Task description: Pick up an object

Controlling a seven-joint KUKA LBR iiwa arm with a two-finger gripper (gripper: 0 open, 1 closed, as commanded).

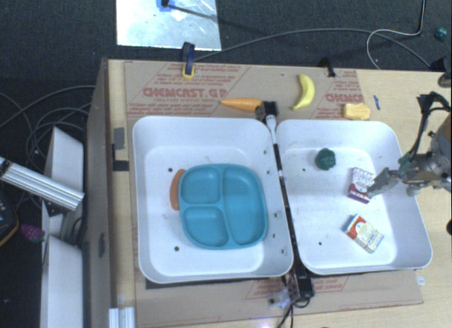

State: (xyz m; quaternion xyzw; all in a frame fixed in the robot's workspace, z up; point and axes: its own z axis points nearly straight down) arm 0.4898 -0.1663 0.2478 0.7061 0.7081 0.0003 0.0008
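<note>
**A:** In the right bin [406,245], over by its right wall, your gripper [385,180] sits low, reaching in from the right. Its tip lies just beside the small red-and-white box [361,184], on that box's right side. You can see one dark finger pointing toward the box, but whether the fingers are spread or closed I cannot tell from this angle, and nothing shows between them, so don't count anything as held.

**B:** So which thing are you going for?

**A:** Judging by the approach, the red-and-white box. It lies flat on the bin floor, near the middle of the right half. Two other candidates share that bin: a dark green ball [325,158] farther back and to the left, and a second small carton [364,232] nearer you, lying at an angle. All three are well apart from each other, which is likely why a grasp from the side is possible without bumping a neighbour.

**B:** And the left bin?

**A:** The left bin [152,178] holds a blue divided tray [223,203] with an orange sausage-shaped piece [174,189] touching its left edge. On the board beyond the bins lie a carrot [240,104], a banana [305,91] and a yellow block [357,112], all out of easy reach.

**B:** What should you watch?

**A:** A flat box tends to slide when nudged from one side; you'd want the fingers straddling it before closing.
</note>
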